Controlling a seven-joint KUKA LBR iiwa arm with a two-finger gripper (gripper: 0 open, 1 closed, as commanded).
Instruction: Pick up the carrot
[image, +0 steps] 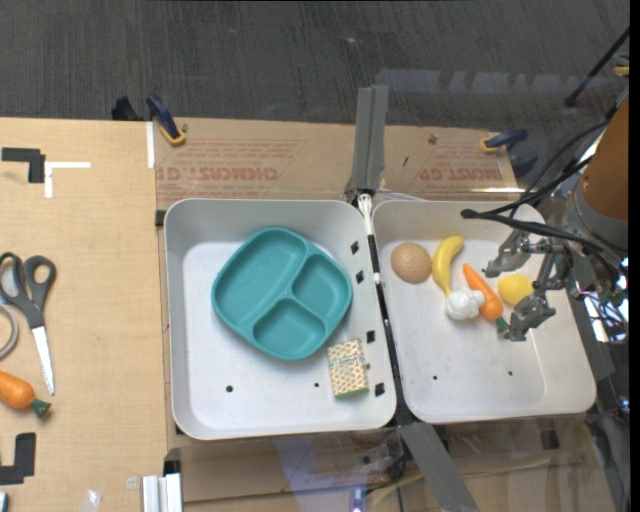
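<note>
Carrot (483, 290): orange, lying at a slant in the right bin (480, 385), touching a small white item (463, 305), beside a banana (446, 262) and a tan egg-like ball (410, 262). A yellow item (515, 290) lies just right of it. End effector (517, 295): over the carrot's right side, fingers spread, nothing between them. Left bin (200, 400): teal divided plate (283, 292), small patterned box (347, 368). Bench (80, 300): scissors (30, 310), second carrot (18, 392).

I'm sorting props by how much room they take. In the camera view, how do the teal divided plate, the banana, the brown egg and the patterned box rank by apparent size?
Largest to smallest:
1. teal divided plate, by far
2. banana, long but slim
3. patterned box and brown egg: too alike to rank.
</note>
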